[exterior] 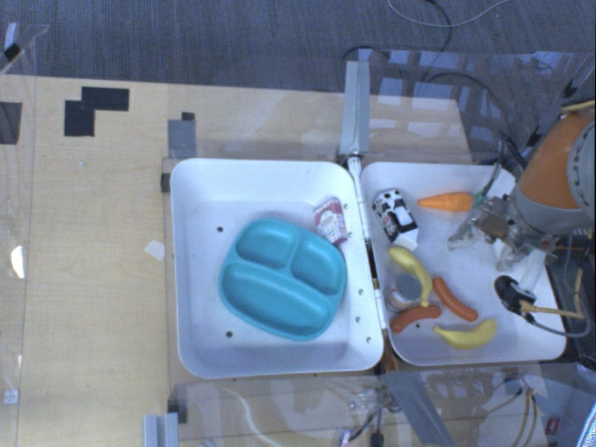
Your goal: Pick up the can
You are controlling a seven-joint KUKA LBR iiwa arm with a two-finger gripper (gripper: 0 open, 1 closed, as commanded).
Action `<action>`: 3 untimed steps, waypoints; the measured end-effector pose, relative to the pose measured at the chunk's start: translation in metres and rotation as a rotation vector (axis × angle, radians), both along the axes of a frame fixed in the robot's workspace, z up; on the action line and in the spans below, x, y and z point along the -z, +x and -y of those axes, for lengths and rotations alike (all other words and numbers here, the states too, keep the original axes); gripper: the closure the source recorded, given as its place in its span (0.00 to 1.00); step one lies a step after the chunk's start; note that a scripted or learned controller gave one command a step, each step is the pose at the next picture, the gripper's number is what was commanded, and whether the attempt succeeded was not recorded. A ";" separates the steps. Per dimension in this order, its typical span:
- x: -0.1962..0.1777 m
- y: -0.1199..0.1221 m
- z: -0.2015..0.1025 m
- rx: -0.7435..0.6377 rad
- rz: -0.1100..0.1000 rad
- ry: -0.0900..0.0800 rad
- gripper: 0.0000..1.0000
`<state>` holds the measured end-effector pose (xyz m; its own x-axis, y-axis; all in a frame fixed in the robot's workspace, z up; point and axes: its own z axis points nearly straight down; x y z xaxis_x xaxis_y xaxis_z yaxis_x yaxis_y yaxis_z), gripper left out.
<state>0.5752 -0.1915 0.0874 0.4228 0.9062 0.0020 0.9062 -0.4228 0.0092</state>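
Observation:
A small grey metal can [403, 293] stands in the right bin [540, 347], near its left wall. A yellow banana [412, 266] leans over it and a red sausage [414, 318] lies just in front of it. My gripper [482, 235] hovers over the right bin's back right part, just below an orange carrot [445, 201] and well to the right of the can. It is open, with nothing between its fingers.
The right bin also holds a black-and-white cow-patterned container [396, 214], a second sausage [454, 298] and a second banana [467, 335]. The left bin [200, 277] holds a blue divided plate [282, 277] and a red-and-white packet [331, 220] by the dividing wall.

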 end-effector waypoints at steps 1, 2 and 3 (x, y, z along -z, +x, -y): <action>-0.009 0.001 -0.001 -0.002 0.000 0.002 1.00; -0.012 0.039 -0.059 -0.052 -0.010 0.003 1.00; -0.158 0.086 -0.073 0.331 -0.007 0.002 1.00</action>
<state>0.6609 -0.1185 0.2453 0.6942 0.7198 -0.0003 0.7198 -0.6942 0.0019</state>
